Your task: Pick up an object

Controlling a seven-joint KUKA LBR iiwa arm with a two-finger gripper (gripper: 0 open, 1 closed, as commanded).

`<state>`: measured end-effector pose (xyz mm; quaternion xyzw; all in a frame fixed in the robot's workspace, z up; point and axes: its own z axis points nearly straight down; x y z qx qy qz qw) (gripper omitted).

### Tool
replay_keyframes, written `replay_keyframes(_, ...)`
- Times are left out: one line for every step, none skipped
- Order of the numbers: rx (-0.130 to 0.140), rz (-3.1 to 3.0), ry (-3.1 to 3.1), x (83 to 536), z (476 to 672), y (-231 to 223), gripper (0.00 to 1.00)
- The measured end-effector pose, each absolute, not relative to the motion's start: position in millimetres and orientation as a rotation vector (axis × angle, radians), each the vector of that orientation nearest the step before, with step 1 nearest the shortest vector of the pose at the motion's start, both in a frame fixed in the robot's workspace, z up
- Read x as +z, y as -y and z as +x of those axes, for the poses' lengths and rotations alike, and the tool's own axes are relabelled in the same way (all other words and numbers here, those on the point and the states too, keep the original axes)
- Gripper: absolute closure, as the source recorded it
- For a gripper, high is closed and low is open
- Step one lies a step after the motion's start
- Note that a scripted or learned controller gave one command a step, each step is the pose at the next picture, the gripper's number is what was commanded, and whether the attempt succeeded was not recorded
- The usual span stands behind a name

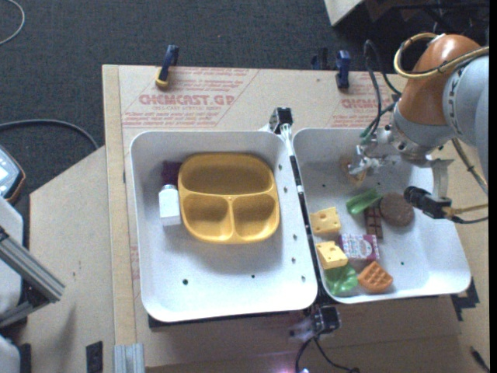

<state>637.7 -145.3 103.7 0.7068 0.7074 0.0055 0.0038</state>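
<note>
Toys (353,247) lay bunched in the right bin (435,266), so my hand (363,162) hung low over them. Whether it was apart, I couldn't tell.

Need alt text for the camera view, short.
The grey arm's gripper hangs low over the back of the right bin, which holds toy food including two cheese wedges and a waffle. The left bin holds a yellow divided plate.
</note>
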Motion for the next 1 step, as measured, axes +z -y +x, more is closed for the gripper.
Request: replay_keyframes(0.007,2.213,-2.218,162.1,647.5,139.6,1.00)
